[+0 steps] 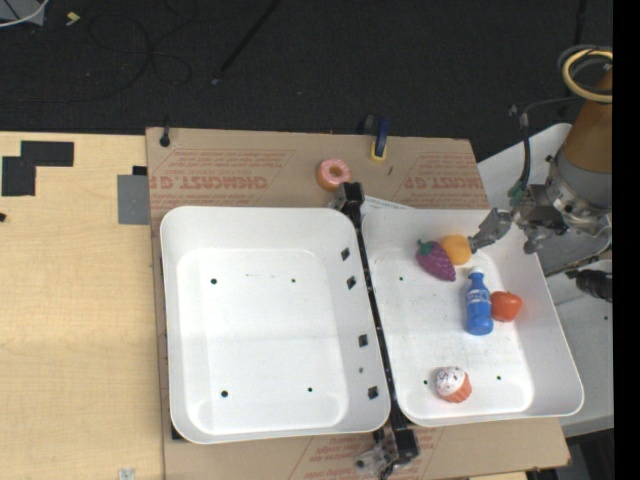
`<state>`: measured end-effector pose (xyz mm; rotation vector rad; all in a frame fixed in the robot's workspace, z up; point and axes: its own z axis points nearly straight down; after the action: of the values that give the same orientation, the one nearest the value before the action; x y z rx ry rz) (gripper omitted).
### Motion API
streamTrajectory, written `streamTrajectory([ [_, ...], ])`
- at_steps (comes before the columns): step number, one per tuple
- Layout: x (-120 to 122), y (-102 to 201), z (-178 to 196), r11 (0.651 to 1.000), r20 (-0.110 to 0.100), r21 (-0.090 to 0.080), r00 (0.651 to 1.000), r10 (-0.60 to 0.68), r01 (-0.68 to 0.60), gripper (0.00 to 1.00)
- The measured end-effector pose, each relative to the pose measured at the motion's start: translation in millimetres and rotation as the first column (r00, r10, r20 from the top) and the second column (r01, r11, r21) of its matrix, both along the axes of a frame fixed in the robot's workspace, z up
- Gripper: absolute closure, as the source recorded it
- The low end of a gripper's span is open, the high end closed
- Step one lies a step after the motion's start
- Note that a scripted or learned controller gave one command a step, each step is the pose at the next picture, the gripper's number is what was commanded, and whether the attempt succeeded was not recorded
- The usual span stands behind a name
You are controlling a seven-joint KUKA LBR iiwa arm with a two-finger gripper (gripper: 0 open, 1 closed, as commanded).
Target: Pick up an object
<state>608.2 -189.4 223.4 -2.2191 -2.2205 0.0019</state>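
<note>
From the camera above the bench point(80, 308), you are looking at two shallow white plastic bins sitting side by side on a brown cardboard sheet point(260, 173). The left bin point(190, 230) is showing only its smooth floor with small dark holes. The right bin point(560, 368) is holding all the toys. A blue bottle point(478, 304) is lying flat near the middle, its long axis running up and down the view with the cap pointing toward the far rim. A glossy red-orange ball-like toy point(506, 306) is touching its right side. A bumpy purple grape bunch point(435, 261) is lying slantwise, just beside a round orange fruit point(456, 248). A white and orange rounded toy point(451, 383) is resting near the front rim. A pink doughnut ring point(334, 174) is sitting on the cardboard behind the bins. The gripper point(497, 227) is hanging over the right bin's far right part, near the orange fruit; you cannot tell how it is set, and nothing is showing in its grasp.
</note>
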Motion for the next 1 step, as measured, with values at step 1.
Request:
streamTrajectory([
  [1,-69.4,-25.4,-32.1,1.0,-0.007,0.001,1.0,-0.004,0.004,0.0],
])
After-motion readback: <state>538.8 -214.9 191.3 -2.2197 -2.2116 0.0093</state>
